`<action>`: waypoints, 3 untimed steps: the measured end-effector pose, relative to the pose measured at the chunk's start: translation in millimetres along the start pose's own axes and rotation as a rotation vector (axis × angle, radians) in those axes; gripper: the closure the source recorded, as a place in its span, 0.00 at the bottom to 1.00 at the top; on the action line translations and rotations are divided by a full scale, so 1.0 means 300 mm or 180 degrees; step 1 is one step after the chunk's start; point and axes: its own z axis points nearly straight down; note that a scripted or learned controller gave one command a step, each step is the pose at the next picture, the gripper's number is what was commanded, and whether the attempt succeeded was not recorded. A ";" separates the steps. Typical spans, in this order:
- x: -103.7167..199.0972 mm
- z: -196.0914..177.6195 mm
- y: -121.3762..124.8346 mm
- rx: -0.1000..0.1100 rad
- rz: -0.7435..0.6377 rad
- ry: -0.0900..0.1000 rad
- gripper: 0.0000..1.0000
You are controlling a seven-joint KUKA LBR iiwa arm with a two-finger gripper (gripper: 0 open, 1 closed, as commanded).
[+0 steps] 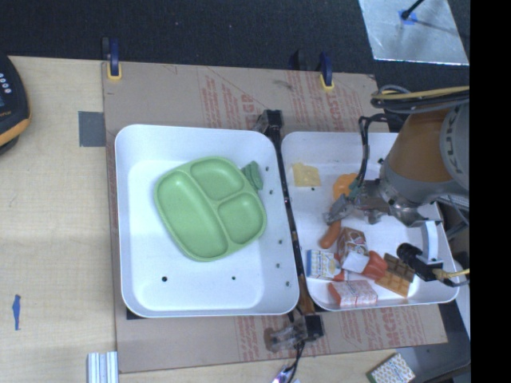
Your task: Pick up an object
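Left bin has a green divided plate sitting in it. Right bin is cluttered: yellow block, little sausage, snack packets. The gripper is down low by the sausage; can't tell its state.

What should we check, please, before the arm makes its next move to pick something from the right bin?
1. Gripper is over the right bin: ok.
2. Object held between the fingers: cannot tell.
3. A target lies close by: ok, the orange sausage-shaped piece sits just below the gripper.
4. Target stands free of neighbours: not ok, it touches the wrapped packets.
5. Green divided plate lies out of the way in the left bin: ok.
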 end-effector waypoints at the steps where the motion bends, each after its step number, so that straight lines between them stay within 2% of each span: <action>1: 0.080 -0.006 0.152 -0.0034 -0.0019 -0.0008 0.00; 2: 0.115 -0.001 -0.011 -0.0004 0.0000 -0.0003 0.00; 3: 0.129 -0.001 -0.059 -0.0011 0.0001 -0.0005 0.00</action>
